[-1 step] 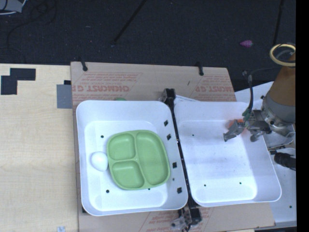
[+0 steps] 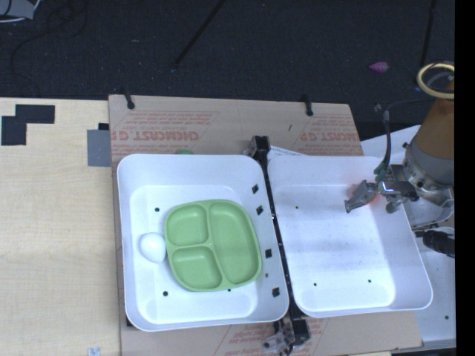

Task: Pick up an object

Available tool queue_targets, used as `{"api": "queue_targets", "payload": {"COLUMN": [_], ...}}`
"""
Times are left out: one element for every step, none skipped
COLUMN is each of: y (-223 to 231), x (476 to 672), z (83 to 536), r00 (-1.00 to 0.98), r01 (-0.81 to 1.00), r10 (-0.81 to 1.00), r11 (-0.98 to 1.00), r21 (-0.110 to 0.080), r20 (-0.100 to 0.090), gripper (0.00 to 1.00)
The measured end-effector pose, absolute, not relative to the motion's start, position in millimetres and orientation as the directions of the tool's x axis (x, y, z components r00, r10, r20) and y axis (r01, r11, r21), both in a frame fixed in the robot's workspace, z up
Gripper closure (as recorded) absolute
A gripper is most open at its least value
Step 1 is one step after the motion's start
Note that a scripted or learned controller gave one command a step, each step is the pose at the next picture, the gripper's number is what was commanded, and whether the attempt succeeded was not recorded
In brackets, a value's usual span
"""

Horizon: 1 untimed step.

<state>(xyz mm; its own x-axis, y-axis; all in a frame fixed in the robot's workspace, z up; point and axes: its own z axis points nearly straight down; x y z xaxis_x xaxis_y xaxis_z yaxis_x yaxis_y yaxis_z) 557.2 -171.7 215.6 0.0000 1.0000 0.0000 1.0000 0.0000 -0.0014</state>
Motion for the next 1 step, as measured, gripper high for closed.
{"api": "queue_targets", "payload": {"y": [-176.4], "x": [554.8], "z": [170.6], "r00": [0.001], "r01": [1.0], "r10": [1.0], "r11": [-0.001], "r21": [-0.007], "r20": [0.002], "gripper": [0.0]}}
